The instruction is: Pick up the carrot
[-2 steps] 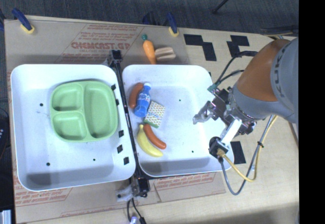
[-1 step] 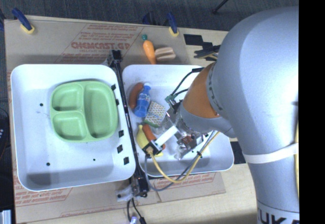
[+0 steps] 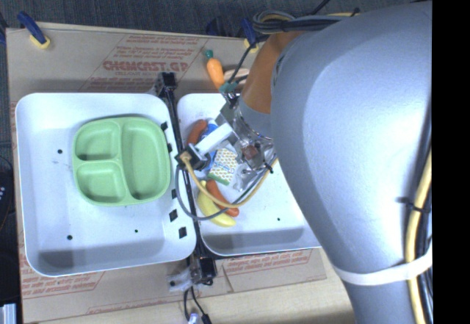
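Note:
The carrot (image 3: pixel 214 71), orange with a green top, lies just beyond the back rim of the right bin (image 3: pixel 286 231), on the cardboard. My gripper (image 3: pixel 246 156) hangs low over the middle of the right bin, above a heap of small items. It is well in front of the carrot and apart from it. The big grey arm covers the right half of that bin.
In the right bin lie a yellow banana (image 3: pixel 217 214), an orange-red long piece (image 3: pixel 222 195), a green-and-white patterned item (image 3: pixel 225 162), and a red piece (image 3: pixel 196 130) beside a blue one (image 3: pixel 209 127). A green divided plate (image 3: pixel 121 159) sits in the left bin (image 3: pixel 44 242).

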`<state>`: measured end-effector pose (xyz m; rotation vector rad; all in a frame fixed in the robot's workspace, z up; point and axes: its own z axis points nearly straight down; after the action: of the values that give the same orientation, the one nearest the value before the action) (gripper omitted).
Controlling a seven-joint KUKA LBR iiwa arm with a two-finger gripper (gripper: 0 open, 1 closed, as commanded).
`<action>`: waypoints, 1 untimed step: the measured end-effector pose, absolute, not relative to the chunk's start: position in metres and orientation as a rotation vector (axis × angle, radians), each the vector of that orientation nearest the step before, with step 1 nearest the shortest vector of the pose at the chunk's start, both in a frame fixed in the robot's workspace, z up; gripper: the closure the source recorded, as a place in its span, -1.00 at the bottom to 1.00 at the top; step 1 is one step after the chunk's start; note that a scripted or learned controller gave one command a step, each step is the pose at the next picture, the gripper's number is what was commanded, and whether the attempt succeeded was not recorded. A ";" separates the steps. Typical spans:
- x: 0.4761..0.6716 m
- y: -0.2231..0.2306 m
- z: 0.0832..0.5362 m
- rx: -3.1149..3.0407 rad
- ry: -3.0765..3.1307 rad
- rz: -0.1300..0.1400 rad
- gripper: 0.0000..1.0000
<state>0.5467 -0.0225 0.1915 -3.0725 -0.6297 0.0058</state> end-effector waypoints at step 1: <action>0.546 -0.022 0.201 -3.066 -0.641 0.015 1.00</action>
<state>0.5463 -0.0222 0.2008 -3.0661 -0.6407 0.0147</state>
